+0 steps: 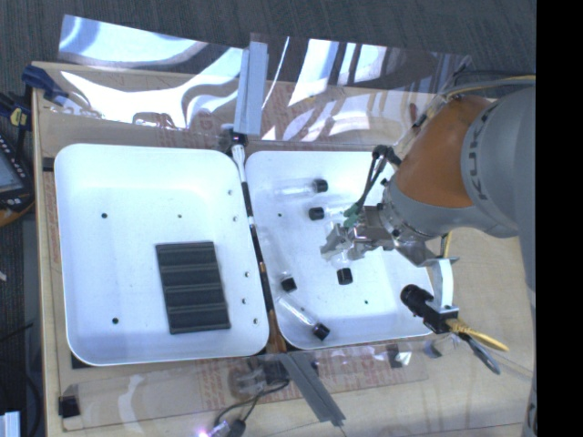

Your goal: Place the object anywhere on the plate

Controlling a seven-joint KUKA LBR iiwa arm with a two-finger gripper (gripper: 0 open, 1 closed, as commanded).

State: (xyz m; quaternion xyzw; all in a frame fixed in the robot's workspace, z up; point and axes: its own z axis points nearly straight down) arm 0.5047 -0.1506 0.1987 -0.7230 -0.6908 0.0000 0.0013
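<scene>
A dark ribbed plate (191, 287) lies flat in the left bin (91, 180), toward its front. My gripper (340, 245) hangs low over the middle of the right bin (401, 321). A small black piece (344, 277) lies just below it and another black piece (316, 214) just up and to the left. I see nothing clearly held in the gripper.
The right bin also holds a clear vial with a black cap (305, 188) near the back, a second capped vial (306, 320) near the front wall and a black piece (288, 284). The grey and orange arm (455, 167) covers the bin's right side.
</scene>
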